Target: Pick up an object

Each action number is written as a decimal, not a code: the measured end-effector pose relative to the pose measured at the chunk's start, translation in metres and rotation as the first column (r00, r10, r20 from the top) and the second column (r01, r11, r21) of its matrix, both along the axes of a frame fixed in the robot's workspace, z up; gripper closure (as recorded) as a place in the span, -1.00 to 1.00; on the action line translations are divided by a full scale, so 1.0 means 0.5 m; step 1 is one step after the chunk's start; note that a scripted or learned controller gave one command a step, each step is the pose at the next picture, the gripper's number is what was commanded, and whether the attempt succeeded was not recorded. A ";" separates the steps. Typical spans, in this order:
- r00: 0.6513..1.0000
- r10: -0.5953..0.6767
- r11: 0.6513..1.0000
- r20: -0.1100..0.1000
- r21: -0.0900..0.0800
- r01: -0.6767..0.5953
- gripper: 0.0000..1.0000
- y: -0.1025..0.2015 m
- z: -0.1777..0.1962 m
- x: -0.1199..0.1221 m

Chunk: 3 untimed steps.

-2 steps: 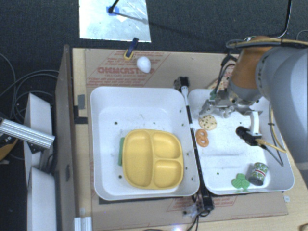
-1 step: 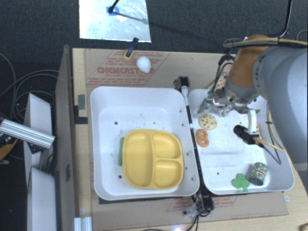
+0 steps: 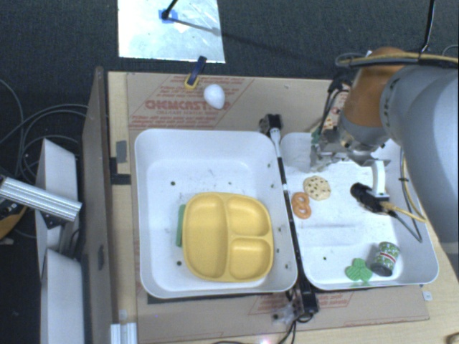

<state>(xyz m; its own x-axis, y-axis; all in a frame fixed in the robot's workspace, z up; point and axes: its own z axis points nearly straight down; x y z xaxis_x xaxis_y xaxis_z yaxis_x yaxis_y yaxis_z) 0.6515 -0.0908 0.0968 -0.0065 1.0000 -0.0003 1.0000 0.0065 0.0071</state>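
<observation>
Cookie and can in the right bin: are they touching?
Apart. The camera view shows bare floor of the bin between the cookie and the can.

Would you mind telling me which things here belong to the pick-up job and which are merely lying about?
Job in hand: pincer, above the right bin; likely candidates in that bin: cookie, pretzel, small can, green shape.
Lying about: yellow divided tray in the left bin; white ball on the cardboard behind the bins; shiny sheet beyond.
</observation>
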 end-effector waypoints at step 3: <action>1.000 0.007 1.000 0.010 -0.001 -0.007 1.00 0.000 0.067 0.006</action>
<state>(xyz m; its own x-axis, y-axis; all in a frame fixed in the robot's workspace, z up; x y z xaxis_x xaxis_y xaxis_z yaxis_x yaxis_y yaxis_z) 0.6545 -0.0909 0.1302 -0.0136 0.9999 -0.0015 0.9998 0.0136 0.0167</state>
